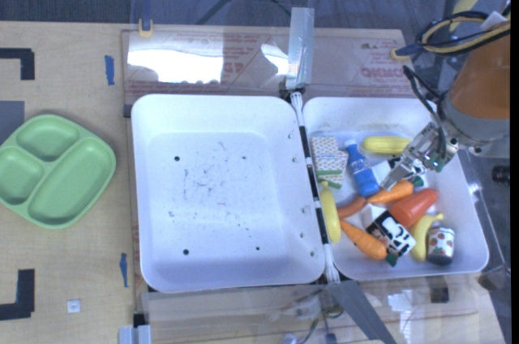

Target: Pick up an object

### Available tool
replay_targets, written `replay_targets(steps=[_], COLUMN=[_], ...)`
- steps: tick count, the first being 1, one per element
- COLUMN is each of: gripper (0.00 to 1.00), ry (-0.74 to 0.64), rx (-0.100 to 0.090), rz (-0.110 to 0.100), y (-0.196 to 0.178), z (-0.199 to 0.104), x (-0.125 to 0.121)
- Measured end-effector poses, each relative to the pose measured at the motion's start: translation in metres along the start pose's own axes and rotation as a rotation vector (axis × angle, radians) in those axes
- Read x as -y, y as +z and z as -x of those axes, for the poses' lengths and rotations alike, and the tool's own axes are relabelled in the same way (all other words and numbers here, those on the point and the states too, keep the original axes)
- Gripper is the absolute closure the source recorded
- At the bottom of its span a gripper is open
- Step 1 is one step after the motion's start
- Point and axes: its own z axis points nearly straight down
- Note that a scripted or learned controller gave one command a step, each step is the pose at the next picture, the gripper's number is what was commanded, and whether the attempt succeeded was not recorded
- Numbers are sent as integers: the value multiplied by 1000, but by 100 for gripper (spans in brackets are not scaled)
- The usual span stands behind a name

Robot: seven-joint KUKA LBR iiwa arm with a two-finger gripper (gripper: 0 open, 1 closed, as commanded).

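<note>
All the stuff is piled in the right bin (478, 253), lower right of the frame: a yellow banana-ish thing (386, 144) near the top, a blue bottle (361, 170) below it, a patterned little box (327, 155) by the divider, a couple of carrots (362, 239) lying slanted, a red-orange pepper (415, 205), a black and white block (395, 233), a yellow strip (329, 214) along the bin's left wall, and a brownish round thing (440, 244) in the lower right corner. It's packed pretty tight, things touching and overlapping. The gripper (409, 164) hangs just above the pile, right of the bottle and over the upper carrot (389, 195); can't tell how its tips are set from here. The left bin (154, 119) sits mid frame, and a green divided plate (55, 169) sits on the bench at far left.
</note>
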Motion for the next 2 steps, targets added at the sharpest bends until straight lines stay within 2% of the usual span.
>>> replay_targets(steps=[1,2], gripper=[0,0], ry=[-221,-483], rx=[3,-1], rz=[2,0], y=[-45,-11], z=[69,55], x=[-39,-37])
